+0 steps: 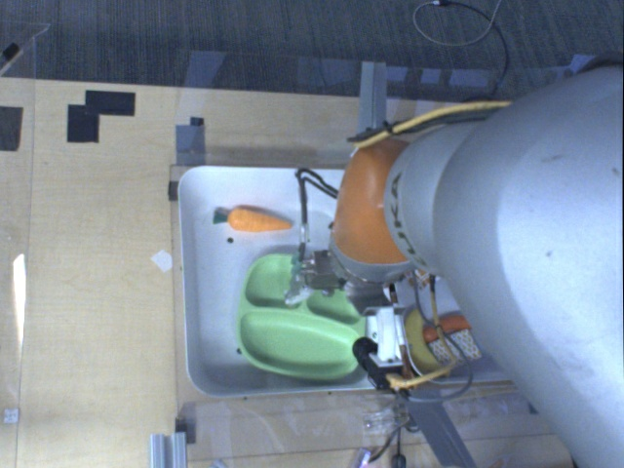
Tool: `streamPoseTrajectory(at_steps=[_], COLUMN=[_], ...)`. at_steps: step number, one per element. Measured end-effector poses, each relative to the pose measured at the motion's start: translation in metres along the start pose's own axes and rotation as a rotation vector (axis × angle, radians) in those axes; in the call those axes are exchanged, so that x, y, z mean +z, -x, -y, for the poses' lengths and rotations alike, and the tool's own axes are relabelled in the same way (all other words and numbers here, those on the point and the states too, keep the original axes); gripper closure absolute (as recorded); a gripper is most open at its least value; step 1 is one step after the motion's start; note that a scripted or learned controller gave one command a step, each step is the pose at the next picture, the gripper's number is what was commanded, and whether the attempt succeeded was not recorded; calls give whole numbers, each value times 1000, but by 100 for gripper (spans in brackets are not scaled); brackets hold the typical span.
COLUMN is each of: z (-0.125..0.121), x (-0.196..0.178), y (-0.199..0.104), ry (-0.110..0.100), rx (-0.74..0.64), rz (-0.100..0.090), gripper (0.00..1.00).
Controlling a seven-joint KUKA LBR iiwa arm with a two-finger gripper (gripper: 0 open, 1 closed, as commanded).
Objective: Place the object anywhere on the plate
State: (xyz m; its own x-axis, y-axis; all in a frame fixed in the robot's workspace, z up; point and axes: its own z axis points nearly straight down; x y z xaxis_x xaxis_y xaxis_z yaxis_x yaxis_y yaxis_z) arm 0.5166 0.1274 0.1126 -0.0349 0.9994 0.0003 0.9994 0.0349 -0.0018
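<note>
**Arm hanging over the green plate, carrot lying apart**

While the grey KUKA arm (526, 252) is reaching in from the right of the frame and covering much of the bench, its orange band (366, 208) is sitting just right of centre, above the white bin (200, 291). Below the band, the gripper (310, 279) is hanging over the upper part of the green divided plate (292, 344), which is lying in the lower middle of the frame inside that bin. Whether the pincer is open or closed cannot be told; glare and the wrist are blurring it, and nothing can be seen held in it.

An orange toy carrot (256, 220), its green stub pointing left, is lying on the bin floor in the upper left corner of the bin, above the plate and apart from it.

A yellow cable (439, 117) is running across the arm's top, and a black cord (458, 13) is looping on the dark carpet at the upper right. Black square markers (97, 115) are sitting on the wooden benchtop at upper left. No writing or brand can be read anywhere.
</note>
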Motion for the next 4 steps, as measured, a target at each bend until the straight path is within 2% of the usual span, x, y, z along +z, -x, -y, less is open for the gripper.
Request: streamPoseTrajectory(at_steps=[1,2,3,4], z=[-20,-92,-93,-67], x=[-24,4,-4,21], y=[-55,-81,-83,-94], ry=[2,1,3,14], rx=[-300,-389,-397,-504], rz=[1,1,2,1], gripper=[0,0,100,100])
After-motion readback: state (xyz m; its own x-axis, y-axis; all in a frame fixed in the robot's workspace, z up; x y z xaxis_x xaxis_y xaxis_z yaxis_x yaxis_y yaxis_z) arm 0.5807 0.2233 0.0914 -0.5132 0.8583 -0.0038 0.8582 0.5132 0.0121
